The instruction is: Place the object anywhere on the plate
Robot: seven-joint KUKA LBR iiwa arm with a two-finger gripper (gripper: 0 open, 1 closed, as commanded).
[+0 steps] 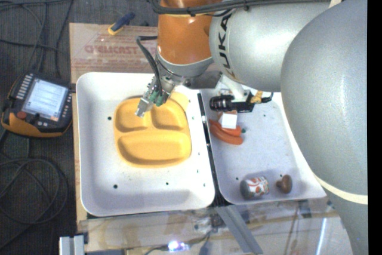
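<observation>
With the gripper (144, 107) low over the upper-left compartment of the yellow plate (155, 149) in the left bin (91, 146), you are probably at the placing step. You cannot tell how wide it stands or whether it carries anything, so confirm the load before release, since the orange piece (230, 135), can (255, 187) and brown item (285, 183) all lie in the right bin (265, 143).

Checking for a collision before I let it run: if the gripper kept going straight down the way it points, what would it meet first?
Most likely the yellow compartment plate in the left white bin: the gripper points down over the plate's upper left compartment. Its height above the plate is unclear from this one view.
</observation>
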